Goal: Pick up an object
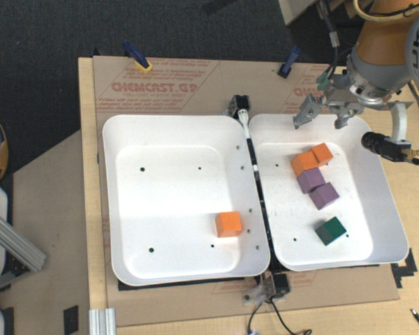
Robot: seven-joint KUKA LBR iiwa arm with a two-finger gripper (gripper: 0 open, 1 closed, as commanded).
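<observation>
My gripper hangs over the far edge of the right bin, its two grey fingers spread apart with nothing between them. Below it in that bin lie two orange blocks touching each other, two purple blocks just nearer, and a dark green block toward the front. One orange block sits alone in the left bin, near its front right corner.
The two bins meet along a dark seam in the middle. Blue clamps hold the cardboard base at the back. The left bin's floor is mostly bare white.
</observation>
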